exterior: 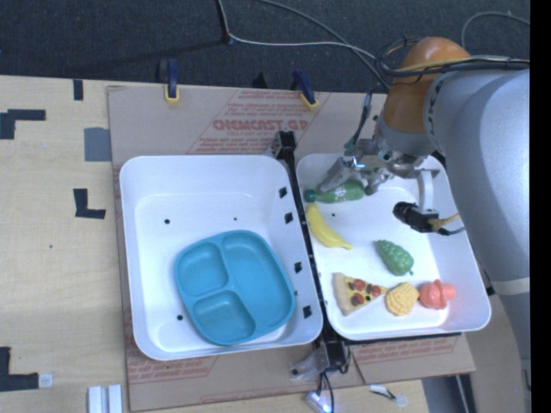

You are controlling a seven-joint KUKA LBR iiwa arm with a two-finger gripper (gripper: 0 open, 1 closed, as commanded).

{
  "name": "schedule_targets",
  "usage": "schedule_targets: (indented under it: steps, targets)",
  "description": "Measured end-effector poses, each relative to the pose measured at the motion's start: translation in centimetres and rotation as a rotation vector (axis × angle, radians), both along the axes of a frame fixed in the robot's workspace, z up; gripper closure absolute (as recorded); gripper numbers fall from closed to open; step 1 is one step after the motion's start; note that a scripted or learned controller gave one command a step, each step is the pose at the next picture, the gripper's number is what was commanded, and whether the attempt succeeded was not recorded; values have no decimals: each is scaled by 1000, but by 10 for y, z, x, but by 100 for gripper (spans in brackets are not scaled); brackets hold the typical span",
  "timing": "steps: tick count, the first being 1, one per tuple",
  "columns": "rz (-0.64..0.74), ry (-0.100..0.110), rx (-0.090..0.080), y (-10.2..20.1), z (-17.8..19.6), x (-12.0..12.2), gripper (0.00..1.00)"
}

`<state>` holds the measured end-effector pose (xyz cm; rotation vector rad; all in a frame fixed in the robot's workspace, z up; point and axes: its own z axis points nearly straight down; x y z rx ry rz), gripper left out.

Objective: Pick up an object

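Bench: wood top [52, 231] under a cardboard sheet, two white bins side by side.
Left bin [138, 188]: blue divided tray [232, 286].
Right bin [469, 312]: banana [324, 229], pizza slice [355, 292], dark green piece [394, 256], yellow piece [401, 298], red piece [436, 293].
Green item [337, 194]: long, light green with darker patches, lying at the right bin's far left corner, above the banana.
Gripper [362, 172]: low over the green item; whether clenched or released, cannot tell.

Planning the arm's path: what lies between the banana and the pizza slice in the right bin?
Nothing: in the camera view, bare white bin floor separates the banana from the pizza slice below it.
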<state>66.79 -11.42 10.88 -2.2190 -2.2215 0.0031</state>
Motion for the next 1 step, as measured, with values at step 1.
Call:
schedule_targets:
  steps: [1]
  targets:
    - [10, -5, 0, 13, 58, -31, 0]
